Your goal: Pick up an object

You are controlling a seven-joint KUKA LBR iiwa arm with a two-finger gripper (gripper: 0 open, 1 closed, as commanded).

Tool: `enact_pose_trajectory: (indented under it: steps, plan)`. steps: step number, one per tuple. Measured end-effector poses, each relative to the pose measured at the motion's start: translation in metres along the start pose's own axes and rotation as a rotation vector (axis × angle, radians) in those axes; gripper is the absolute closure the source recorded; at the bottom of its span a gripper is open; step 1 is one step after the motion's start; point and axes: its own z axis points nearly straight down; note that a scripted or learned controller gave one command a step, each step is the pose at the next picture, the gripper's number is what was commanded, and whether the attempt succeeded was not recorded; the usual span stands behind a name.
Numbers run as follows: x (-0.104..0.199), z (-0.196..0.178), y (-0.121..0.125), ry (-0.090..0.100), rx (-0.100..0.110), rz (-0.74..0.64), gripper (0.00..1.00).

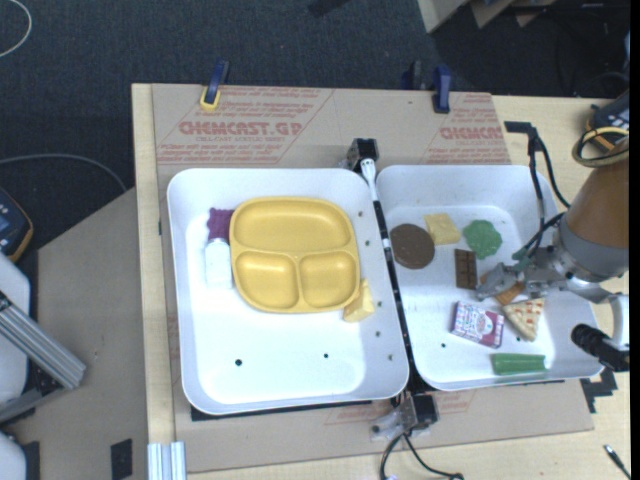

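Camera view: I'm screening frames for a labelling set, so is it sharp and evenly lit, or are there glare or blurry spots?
Camera view: soft, even light; the white bins look bright but keep their edges; the yellow tray casts hardly any shadow; overall slightly soft, and the end effector reads blurry, its fingers indistinct.

Cardboard-topped bench [300, 123], two white bins [290, 368] side by side, seemingly touching
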Motion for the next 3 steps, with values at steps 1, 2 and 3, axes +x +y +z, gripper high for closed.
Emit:
enact_pose_trajectory:
  steps: [1,2,3]
  plan:
    - [-0.001,-0.013,0.001,-0.003,-0.006,0.001,1.00]
    - [-0.005,-0.066,-0.008,-0.007,-0.011,0.002,1.00]
    - [-0.009,-0.129,-0.011,-0.007,-0.013,0.000,1.00]
